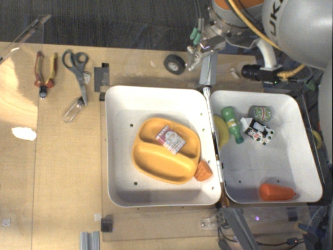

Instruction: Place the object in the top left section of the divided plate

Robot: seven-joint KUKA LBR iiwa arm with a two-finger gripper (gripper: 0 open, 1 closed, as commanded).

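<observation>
Packet [170, 139] already lies in the yellow divided plate's [156, 163] upper section, left bin; I judge placement done, my gripper [207, 66] lifted behind the bins, jaws' state unclear

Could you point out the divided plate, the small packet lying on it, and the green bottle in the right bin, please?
divided plate [156, 163]: camera view, on its bare lower section.
small packet [170, 139]: camera view, on its printed face.
green bottle [232, 121]: camera view, on its body.
</observation>
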